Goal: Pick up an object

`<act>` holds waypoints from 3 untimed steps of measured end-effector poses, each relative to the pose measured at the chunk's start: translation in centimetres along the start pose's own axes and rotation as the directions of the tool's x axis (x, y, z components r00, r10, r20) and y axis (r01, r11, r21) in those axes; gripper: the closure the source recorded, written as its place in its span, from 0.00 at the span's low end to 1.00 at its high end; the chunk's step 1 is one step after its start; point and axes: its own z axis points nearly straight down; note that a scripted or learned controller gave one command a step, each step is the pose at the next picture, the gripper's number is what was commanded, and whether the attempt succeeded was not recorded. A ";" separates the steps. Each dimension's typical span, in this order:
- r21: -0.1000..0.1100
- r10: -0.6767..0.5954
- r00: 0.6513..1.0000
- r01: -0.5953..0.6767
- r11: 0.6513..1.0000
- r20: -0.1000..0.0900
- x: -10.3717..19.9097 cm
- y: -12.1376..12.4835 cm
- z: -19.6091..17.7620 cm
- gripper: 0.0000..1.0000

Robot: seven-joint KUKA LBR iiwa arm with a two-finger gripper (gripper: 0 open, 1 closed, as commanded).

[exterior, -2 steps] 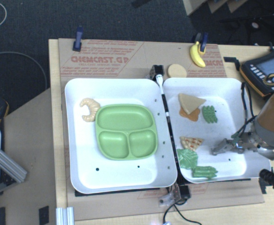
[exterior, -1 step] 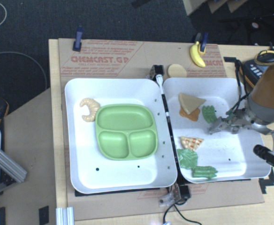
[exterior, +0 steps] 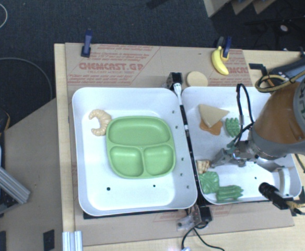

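Fixed overhead camera, slanted down (both bins (exterior: 84, 140) visible).

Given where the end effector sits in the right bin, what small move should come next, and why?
Probably a short descent toward the bin floor. The end effector hangs low in the right bin, beside a small tan piece and just above the green toys, with nothing visibly in its grasp.

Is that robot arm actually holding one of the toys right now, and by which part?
It cannot be told. The gripper sits low in the right bin near small green toys, with no toy visibly gripped.
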 end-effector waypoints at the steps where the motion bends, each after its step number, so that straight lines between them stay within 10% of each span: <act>1: -0.006 0.000 1.000 0.000 1.000 0.004 -1.3 2.6 0.0 0.00; 2: -0.008 -0.002 1.000 0.002 1.000 0.005 -3.8 8.6 -0.1 0.00; 3: -0.007 -0.002 1.000 0.002 1.000 0.004 -0.3 13.4 -0.1 0.00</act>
